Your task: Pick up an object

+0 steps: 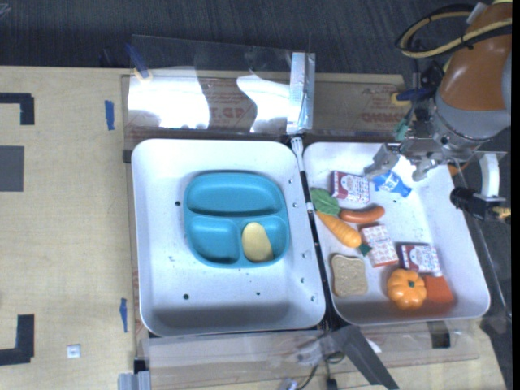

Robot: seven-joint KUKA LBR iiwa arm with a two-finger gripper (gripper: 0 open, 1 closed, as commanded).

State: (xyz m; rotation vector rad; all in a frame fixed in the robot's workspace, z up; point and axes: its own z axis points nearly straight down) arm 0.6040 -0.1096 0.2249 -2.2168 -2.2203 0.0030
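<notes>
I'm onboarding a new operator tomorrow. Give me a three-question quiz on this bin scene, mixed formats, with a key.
1. True or false: the yellow potato lies in the blue tray in the left bin.
2. Which item sits nearest the front right corner of the right bin? A) carrot B) pumpkin C) sausage
3. Fill in: the gripper hangs over the ____ bin, above a small blue-and-white item.

Key: 1 true; 2 B; 3 right.
</notes>
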